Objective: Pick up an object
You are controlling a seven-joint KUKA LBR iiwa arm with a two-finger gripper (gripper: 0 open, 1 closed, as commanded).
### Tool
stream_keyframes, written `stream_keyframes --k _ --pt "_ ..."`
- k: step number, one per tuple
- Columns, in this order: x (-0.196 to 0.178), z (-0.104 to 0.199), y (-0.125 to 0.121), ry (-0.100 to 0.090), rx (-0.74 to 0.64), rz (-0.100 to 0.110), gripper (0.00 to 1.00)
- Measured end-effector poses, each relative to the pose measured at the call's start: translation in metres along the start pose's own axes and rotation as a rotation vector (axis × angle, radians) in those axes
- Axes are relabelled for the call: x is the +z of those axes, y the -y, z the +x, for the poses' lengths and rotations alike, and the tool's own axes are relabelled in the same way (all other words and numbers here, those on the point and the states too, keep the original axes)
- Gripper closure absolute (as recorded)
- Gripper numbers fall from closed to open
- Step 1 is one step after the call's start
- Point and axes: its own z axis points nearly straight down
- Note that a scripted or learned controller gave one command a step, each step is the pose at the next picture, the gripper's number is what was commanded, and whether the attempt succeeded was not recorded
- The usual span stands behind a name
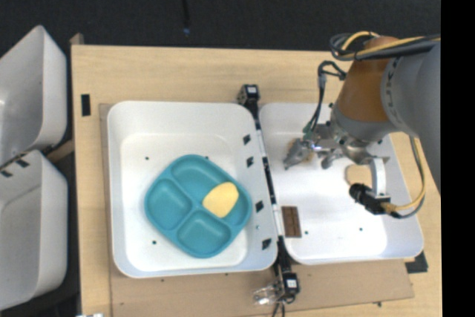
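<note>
You're hovering w/ the jaws [312,150] over the right bin [334,234], apparently parted, gripping nothing. The yellow piece [220,199] is sitting on the tray [174,204] in the left bin [133,145], well apart, so no grab yet.
</note>
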Motion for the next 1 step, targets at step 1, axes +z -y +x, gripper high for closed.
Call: stream_keyframes --k 1 --pt "0.0276 -0.0015 0.0 0.0 0.002 0.0 0.0"
